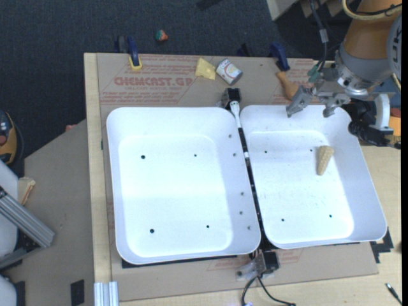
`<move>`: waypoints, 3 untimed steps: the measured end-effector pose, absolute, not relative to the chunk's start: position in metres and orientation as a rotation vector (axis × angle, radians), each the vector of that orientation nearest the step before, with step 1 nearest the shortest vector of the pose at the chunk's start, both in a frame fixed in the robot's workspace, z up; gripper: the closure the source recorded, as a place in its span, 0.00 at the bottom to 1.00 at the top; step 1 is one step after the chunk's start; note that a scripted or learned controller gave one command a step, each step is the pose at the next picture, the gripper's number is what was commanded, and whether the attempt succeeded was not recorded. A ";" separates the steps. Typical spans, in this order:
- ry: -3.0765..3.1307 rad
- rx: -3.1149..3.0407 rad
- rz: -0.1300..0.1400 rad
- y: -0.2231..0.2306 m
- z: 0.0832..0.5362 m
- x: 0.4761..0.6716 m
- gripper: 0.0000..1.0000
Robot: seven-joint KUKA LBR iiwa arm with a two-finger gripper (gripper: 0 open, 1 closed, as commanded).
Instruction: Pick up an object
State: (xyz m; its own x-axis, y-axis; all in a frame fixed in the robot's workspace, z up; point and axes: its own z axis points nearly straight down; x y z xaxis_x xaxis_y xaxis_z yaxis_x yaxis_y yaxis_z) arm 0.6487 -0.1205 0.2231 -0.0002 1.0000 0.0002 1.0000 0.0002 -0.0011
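Object: a small tan cone [324,159], lying on its side in the right bin [357,225], toward three o'clock of the floor. Judged light, rigid, possibly brittle; its taper may slide out of a pinch, so grasp across the wider upper end. The gripper [313,104] hangs at the bin's twelve o'clock rim, fingers spread, holding nothing. The left bin [121,171] adjoins.

You can't see most of the arm [373,24], cut off by top and right edges. Printed board [166,81] mostly hidden under both bins. Tiny object [162,36] on the dark floor too small to ID. Cable [268,292] runs off bottom edge
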 end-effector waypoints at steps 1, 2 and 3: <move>-2.234 -2.229 -0.016 -0.110 0.364 0.630 0.00; -2.228 -2.224 -0.004 -0.110 0.365 0.631 1.00; -2.223 -2.211 0.004 -0.056 0.306 0.640 1.00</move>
State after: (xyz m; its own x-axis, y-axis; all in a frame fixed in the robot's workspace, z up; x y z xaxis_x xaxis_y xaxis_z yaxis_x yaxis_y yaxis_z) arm 0.6403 -0.0559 0.3056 -0.0053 1.0000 0.0024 1.0000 0.0053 -0.0063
